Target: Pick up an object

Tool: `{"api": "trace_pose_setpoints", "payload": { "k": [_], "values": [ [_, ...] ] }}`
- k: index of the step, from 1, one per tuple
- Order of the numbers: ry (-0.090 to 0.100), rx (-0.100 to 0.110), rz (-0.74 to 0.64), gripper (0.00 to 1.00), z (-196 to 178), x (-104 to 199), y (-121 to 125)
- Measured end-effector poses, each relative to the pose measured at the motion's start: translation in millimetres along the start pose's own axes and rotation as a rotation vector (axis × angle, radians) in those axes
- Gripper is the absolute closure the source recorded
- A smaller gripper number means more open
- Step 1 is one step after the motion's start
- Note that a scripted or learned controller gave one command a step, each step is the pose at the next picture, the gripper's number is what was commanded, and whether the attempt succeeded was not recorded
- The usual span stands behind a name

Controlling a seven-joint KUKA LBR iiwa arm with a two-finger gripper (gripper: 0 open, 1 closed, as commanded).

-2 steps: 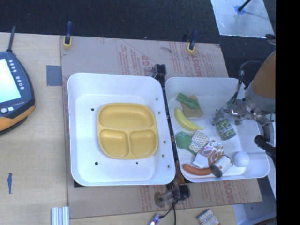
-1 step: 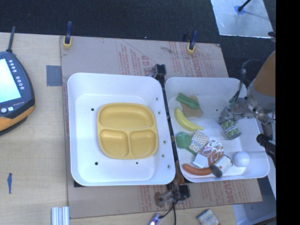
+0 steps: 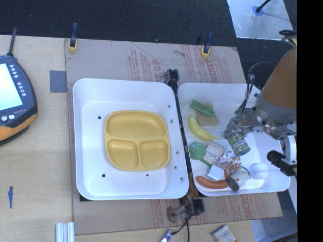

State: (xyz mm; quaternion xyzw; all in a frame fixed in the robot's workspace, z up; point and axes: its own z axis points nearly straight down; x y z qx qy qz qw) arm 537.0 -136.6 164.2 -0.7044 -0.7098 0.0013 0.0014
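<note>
Here the gripper (image 3: 237, 127) hangs low in the right bin (image 3: 262, 92), near its middle; whether it is clenched or released I cannot tell. A small green packet (image 3: 238, 143) lies just below it, perhaps touching. Further toward the bin's left edge lie a banana (image 3: 200, 129) and, at the near edge, a sausage (image 3: 212, 183). The left bin (image 3: 86, 135) holds a yellow tray (image 3: 137, 139).

Yellow divided tray (image 3: 137, 139): smooth matt plastic. White bins (image 3: 86, 135): smooth, slightly glossy plastic. Counter (image 3: 40, 165): pale wood grain, matt cardboard sheet (image 3: 126, 64).
</note>
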Motion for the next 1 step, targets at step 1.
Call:
{"api": "trace_pose_setpoints", "payload": {
  "k": [1],
  "values": [
    [0.001, -0.002, 0.003, 1.00, -68.2, 92.8, -8.7]
  ]
}}
